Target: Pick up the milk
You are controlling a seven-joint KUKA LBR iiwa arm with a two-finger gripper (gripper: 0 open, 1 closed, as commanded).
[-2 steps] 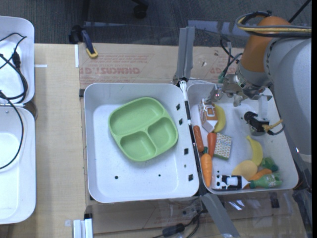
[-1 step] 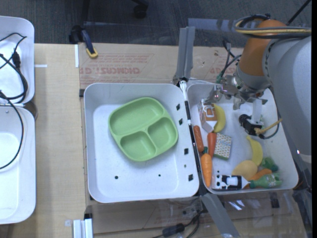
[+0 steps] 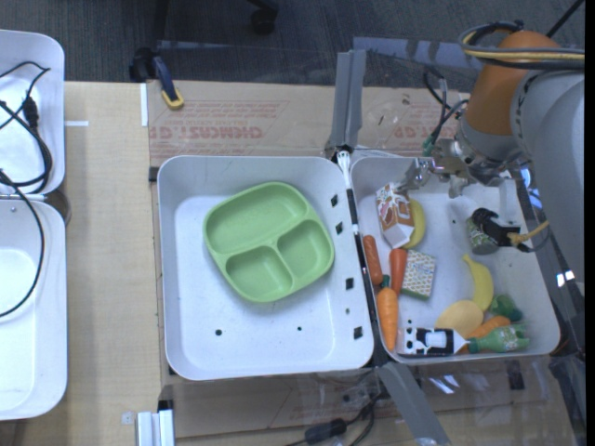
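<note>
The milk (image 3: pixel 429 342) is a small white carton with black cow patches. It lies on its side at the front edge of the right bin (image 3: pixel 535 249), between an orange carrot (image 3: pixel 387 316) and green vegetables (image 3: pixel 502 339). My gripper (image 3: pixel 437 179) hangs over the bin's back part, far from the milk, just right of a white and orange gabled carton (image 3: pixel 394 214). Its two fingers stand apart with nothing between them.
The left bin (image 3: pixel 186 277) holds a green divided plate (image 3: pixel 268 240). Also in the right bin are a banana (image 3: pixel 480 282), a dark can (image 3: pixel 483 230), a checkered packet (image 3: pixel 418 274), a red pepper (image 3: pixel 372 258) and a yellow piece (image 3: pixel 457 318).
</note>
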